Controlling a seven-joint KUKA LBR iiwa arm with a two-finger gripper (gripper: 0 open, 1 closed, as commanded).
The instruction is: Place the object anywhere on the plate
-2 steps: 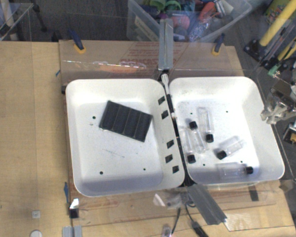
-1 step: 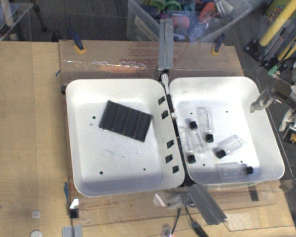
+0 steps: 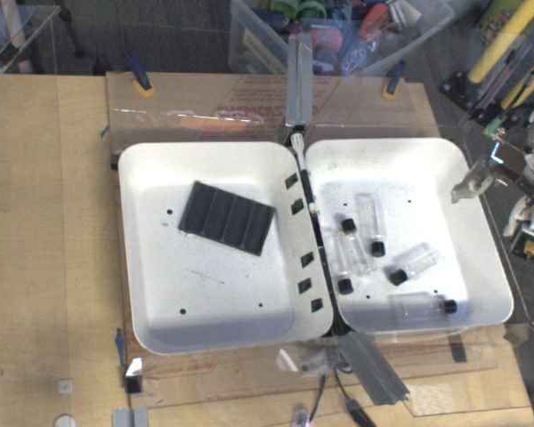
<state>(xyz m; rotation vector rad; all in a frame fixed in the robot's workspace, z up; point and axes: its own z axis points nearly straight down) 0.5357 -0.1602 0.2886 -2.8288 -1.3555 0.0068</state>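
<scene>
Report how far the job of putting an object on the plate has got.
Done: nothing yet; the dark ridged plate in the left bin carries no object. In hand: nothing visibly; the gripper sits at the right bin's far right edge, away from the clear vials. Left: pick one vial, carry it across the divider and set it on the plate.

Looks like a robotics lab, not a home. Plywood bench (image 3: pixel 44 238) with two white bins (image 3: pixel 151 318) butted together and clamped down, blue clamps (image 3: pixel 141 80) at the far edge, clear tub (image 3: pixel 249 25) of bright plastic toys behind, loose cables (image 3: pixel 320 398) at the near edge.
</scene>
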